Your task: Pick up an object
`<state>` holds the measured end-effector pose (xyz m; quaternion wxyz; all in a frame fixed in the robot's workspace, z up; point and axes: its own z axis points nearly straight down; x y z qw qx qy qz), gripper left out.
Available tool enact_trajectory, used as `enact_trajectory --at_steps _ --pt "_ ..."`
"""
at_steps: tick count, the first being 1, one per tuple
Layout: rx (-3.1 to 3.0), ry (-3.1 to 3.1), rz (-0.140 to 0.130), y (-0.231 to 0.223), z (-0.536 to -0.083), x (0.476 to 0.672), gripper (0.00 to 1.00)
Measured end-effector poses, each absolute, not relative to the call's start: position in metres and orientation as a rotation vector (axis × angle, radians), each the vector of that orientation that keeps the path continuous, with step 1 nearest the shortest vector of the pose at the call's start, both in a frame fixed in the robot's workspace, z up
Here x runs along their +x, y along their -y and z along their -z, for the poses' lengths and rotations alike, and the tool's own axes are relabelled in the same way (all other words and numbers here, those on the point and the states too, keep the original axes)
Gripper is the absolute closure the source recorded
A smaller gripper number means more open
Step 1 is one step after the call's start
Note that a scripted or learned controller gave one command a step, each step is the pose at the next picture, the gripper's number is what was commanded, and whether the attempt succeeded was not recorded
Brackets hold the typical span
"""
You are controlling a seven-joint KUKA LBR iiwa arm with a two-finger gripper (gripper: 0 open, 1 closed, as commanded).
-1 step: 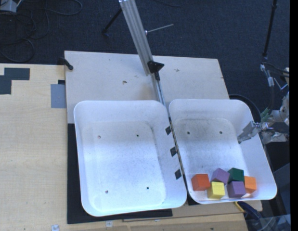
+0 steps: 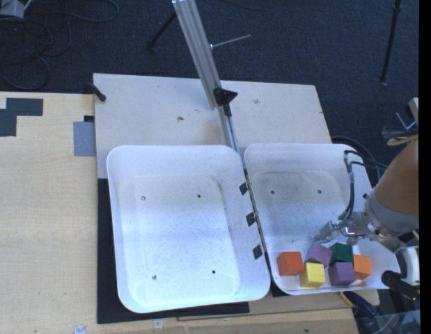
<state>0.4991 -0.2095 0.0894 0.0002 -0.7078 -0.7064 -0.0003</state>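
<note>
Purple cube (image 2: 318, 254) tilted, hand (image 2: 331, 232) above — touching

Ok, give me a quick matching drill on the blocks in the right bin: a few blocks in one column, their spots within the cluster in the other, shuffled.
Blocks:
1. red-orange block
2. yellow block
3. green block
4. small orange block

Places:
A. far right of the cluster
B. far left of the cluster
C. front edge, by the bin rim
D. back, just under the gripper

Pairs: 1-B, 2-C, 3-D, 4-A
</note>
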Motion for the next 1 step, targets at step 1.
enact_trajectory --at_steps 1 --pt "-2.221 2.229 0.005 0.1812 -0.2272 0.5026 0.00"
